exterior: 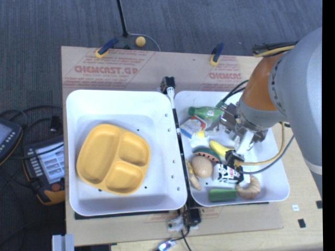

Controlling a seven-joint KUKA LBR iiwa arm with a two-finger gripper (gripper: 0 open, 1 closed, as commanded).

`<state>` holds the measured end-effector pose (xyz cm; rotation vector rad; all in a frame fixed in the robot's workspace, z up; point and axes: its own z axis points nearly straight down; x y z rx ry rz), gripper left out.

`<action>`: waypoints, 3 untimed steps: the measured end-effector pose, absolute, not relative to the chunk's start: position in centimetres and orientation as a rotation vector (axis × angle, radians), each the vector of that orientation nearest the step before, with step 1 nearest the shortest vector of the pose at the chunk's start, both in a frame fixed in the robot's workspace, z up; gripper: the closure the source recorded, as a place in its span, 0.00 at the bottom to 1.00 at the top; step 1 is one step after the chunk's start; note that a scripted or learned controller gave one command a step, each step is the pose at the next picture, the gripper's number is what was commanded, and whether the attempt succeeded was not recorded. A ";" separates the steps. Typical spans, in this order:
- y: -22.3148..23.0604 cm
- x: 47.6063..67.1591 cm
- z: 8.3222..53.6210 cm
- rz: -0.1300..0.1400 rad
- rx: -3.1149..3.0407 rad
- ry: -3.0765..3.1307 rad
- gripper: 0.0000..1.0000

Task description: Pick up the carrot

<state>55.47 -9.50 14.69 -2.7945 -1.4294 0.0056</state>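
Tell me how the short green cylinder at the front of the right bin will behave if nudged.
The green cylinder lies on its side, so it would probably roll rather than slide. It looks smooth, so likely slippery in a pinch. Its even shape suggests stiff, probably light plastic.

two white bins (76, 114), one yellow tray (112, 158), two clamps (106, 47)

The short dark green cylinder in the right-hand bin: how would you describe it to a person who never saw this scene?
Find the crowded white bin on the view's right. Along its near edge lies the short dark green cylinder, on its side, just left of a tan crescent pastry. Unlike the green bottle at the far side, it is darker, stubby and plain.
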 end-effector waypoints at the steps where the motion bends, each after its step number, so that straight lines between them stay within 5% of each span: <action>1: 3.6 51.3 18.4 0.005 -2.913 -1.171 0.00; 3: -12.9 62.4 19.0 0.005 -2.875 -1.270 0.00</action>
